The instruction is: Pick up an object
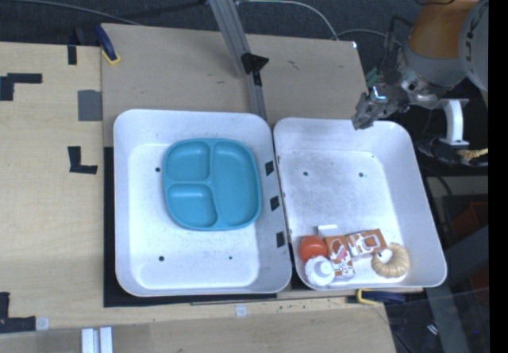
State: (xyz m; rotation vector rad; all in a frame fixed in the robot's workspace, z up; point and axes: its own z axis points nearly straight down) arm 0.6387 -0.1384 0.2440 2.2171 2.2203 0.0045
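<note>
Hovering over the right bin's (413,185) one o'clock corner, the pincer (367,115), grip state unclear, sits far from the toys (353,255) clustered at six

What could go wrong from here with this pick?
1. The items are bunched in the right bin's near corner, touching one another, so the tool, now at the far rim, may nudge neighbours or grab two.
2. They lie against the bin wall, which could block a finger.
3. The donut may roll away.
</note>
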